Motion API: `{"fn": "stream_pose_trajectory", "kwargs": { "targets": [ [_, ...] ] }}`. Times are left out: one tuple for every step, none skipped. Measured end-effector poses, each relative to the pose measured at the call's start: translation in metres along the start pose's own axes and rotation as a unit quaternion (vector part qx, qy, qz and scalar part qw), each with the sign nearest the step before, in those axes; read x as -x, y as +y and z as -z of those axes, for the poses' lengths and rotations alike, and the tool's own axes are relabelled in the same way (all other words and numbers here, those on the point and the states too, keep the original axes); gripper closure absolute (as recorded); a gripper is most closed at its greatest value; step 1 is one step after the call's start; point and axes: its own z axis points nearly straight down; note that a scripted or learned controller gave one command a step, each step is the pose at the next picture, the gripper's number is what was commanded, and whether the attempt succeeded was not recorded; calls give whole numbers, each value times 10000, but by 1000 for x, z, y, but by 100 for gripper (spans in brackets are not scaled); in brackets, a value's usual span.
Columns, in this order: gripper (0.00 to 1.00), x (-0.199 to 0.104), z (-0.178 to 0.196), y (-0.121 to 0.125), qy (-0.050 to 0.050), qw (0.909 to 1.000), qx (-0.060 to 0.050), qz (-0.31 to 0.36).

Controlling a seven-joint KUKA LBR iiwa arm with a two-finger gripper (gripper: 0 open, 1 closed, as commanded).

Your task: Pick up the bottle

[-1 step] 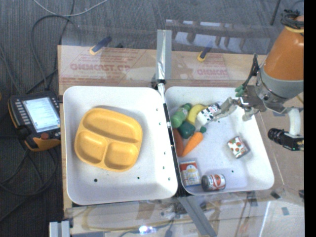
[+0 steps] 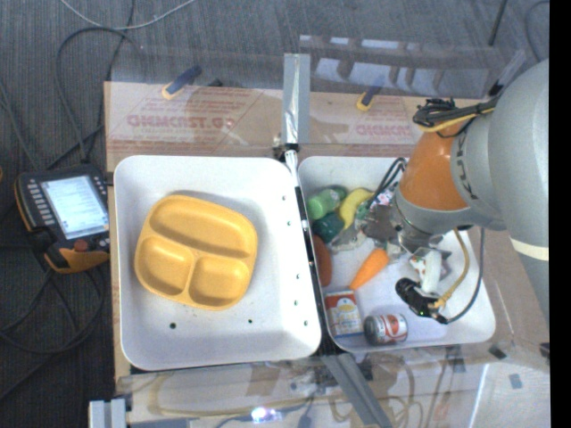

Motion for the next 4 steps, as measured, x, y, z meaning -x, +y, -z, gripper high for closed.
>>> {"fn": "stream_pose_trajectory", "kwargs": {
  "targets": [
    [0, -9, 17, 59, -8, 9984, -29, -556],
    [100, -9, 24, 58, -26, 9985, -54, -546],
    [0, -8, 24, 58, -34, 9985, -51, -550],
    [0, -23, -5, 105, -37, 9978, -105, -659]
  ]
}}
